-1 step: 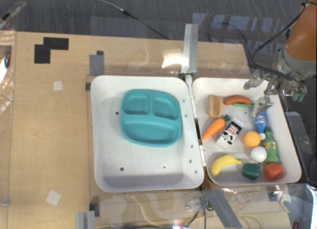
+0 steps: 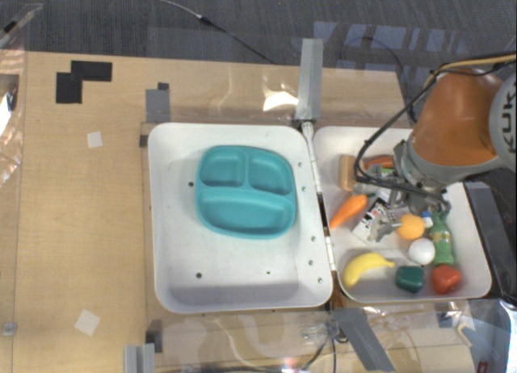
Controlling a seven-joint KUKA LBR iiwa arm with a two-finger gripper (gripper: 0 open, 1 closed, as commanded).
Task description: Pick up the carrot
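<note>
The carrot (image 2: 349,211) sits by the right bin's (image 2: 481,282) left wall; drop straight onto its middle. The gripper (image 2: 386,220)? Can't tell its state.

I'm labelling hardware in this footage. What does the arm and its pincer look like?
The arm is grey with a broad, rounded orange band above the wrist and dark lettering on the grey shell at the right edge. A black cable loops behind it. The pincer is a small assembly of black and silvery metal parts.
</note>
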